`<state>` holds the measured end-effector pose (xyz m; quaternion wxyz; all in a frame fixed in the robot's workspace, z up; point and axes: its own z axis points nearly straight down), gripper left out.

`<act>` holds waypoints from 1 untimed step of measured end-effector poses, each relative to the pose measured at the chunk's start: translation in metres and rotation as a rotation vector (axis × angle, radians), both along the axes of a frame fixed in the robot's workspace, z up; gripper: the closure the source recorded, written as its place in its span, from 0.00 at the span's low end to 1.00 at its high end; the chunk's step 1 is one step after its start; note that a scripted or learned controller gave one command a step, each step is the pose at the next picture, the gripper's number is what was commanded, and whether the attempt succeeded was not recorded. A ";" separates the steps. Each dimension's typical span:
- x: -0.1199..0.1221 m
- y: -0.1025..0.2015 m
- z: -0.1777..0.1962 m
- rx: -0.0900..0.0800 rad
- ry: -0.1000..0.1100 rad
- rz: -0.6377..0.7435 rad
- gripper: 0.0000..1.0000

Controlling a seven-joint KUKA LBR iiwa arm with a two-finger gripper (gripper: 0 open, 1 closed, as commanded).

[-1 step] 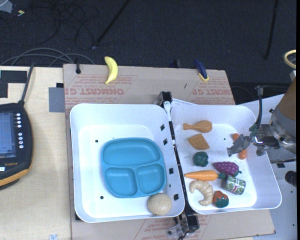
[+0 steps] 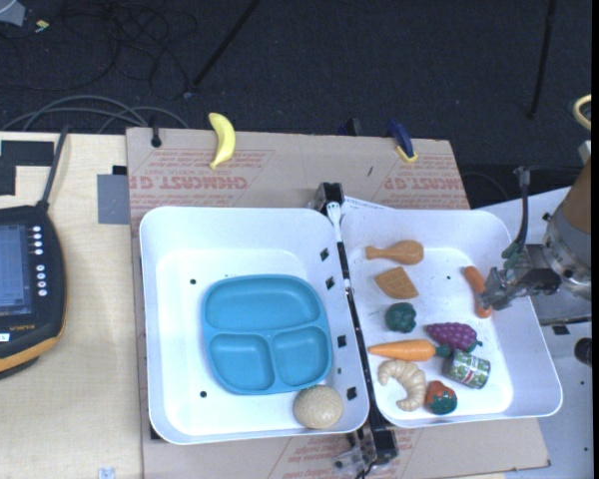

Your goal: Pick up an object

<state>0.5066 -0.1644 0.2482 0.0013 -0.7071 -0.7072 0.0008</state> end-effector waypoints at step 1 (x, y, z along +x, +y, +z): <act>0.009 0.049 0.075 -0.001 -0.008 0.006 1.00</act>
